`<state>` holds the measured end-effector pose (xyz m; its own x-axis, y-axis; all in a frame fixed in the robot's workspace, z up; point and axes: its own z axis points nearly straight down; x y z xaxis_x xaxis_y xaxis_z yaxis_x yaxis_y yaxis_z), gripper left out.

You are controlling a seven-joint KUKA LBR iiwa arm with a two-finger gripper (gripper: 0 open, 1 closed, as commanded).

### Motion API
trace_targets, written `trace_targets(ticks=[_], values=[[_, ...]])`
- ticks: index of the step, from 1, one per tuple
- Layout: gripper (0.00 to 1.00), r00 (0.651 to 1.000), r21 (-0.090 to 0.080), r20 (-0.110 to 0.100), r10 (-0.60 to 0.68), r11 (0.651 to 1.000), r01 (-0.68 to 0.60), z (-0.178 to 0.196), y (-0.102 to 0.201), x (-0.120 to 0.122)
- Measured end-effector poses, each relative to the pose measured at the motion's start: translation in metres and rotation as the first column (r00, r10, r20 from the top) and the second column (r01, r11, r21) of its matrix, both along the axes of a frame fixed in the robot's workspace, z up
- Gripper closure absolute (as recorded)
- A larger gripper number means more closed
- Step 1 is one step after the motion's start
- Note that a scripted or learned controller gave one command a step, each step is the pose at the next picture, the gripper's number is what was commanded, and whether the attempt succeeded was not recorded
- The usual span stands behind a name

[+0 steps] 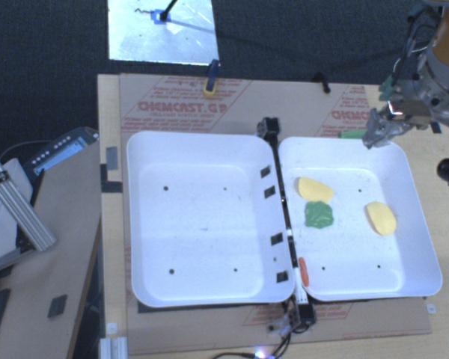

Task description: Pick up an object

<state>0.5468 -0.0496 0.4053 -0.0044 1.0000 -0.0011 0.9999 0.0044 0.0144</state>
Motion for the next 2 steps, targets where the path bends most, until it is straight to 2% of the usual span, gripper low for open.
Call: trace_targets(ticks=[1,2], values=[[1.00,1.000,0.003,-0.019,0.004,1.000,-0.004,-0.077,0.051,-0.029],[1.00,1.000,0.001,0.007,-0.001,1.000,0.001,0.083,0.033,-0.032]])
